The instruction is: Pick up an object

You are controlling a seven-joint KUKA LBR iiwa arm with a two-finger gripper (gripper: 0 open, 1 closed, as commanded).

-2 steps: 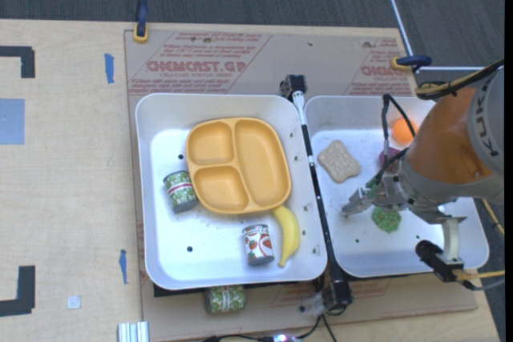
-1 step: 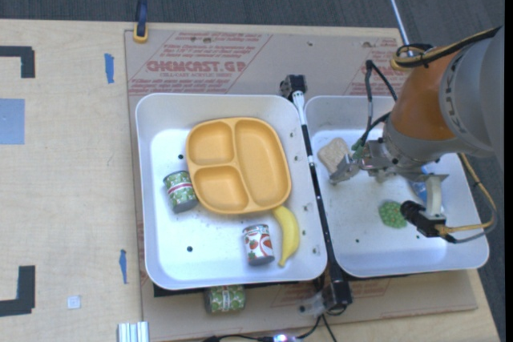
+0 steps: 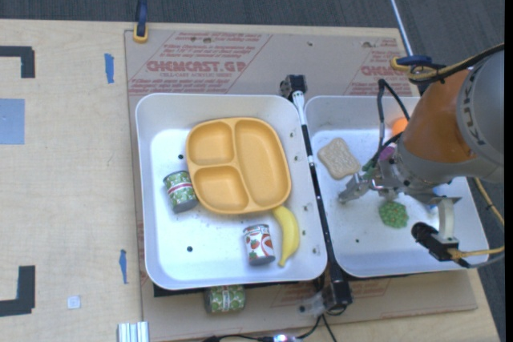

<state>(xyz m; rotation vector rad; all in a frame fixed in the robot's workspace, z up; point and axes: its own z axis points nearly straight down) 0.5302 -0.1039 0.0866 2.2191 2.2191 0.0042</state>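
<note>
Two shallow white bins are seen side by side on a brown board. In the left bin (image 3: 152,196) a yellow divided tray (image 3: 238,164) is laid near the middle, with a small can with a green label (image 3: 180,191) just beside its left edge. A banana (image 3: 287,235) is set below the tray's lower right corner, and a can with a red label (image 3: 258,243) is placed touching or just beside the banana's left side. A third can (image 3: 224,299) is found outside the bins, on the board below the left bin's front rim. In the right bin (image 3: 353,252) a tan cracker (image 3: 338,158) is laid near the upper left, and a green bumpy ball (image 3: 393,214) is seen near the middle. A small orange object (image 3: 397,125) is partly hidden behind the arm (image 3: 445,128). The gripper (image 3: 362,186) is held low over the right bin, between the cracker and the green ball, close to both. Whether its fingers are spread or pressed together cannot be told, and nothing is seen between them.
</note>
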